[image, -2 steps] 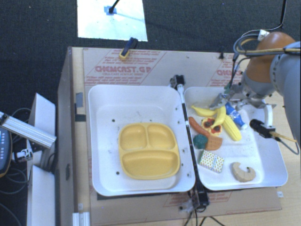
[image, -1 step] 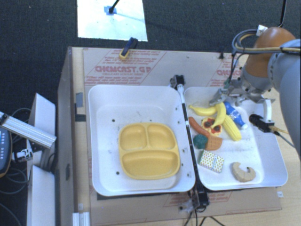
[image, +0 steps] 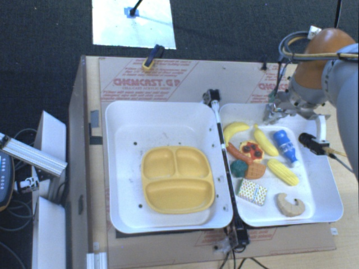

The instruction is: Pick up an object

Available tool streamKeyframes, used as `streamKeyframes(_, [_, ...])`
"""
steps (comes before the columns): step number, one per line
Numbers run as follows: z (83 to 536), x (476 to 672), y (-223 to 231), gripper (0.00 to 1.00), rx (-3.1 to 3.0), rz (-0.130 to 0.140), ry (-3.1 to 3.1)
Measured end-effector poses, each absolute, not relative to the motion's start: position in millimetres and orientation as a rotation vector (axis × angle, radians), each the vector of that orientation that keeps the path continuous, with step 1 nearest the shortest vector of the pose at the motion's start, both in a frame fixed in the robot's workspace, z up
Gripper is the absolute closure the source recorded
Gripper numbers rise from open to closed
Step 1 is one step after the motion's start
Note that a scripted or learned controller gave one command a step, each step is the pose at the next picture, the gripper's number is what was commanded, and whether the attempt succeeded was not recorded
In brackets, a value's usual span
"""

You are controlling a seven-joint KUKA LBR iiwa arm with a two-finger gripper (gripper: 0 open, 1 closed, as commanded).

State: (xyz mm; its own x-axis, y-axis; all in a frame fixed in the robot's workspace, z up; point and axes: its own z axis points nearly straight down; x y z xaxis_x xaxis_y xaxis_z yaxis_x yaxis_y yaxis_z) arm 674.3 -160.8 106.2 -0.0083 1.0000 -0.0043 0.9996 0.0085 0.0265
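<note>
The right bin (image: 331, 198) holds several toy foods: a yellow banana (image: 235, 129), a second yellow piece (image: 265, 141), a blue bottle (image: 284, 145), a corn cob (image: 282, 172), a pizza slice (image: 251, 149), a green piece (image: 239, 168), a patterned square packet (image: 252, 192) and a beige bitten cookie (image: 290, 205). My gripper (image: 272, 112) hangs over the far edge of this bin, just beyond the blue bottle and the banana. I see no object in it.
The left bin (image: 129, 122) holds a yellow divided plate (image: 178, 179). A black divider bar (image: 222, 150) runs between the bins. The arm's orange band (image: 328, 43) and a black fitting with cables (image: 312, 143) lie over the right bin's far right side.
</note>
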Motion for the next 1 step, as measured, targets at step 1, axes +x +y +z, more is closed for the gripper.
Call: streamKeyframes(1, [105.8,674.0,-160.8,0.00,2.197,0.023,2.216])
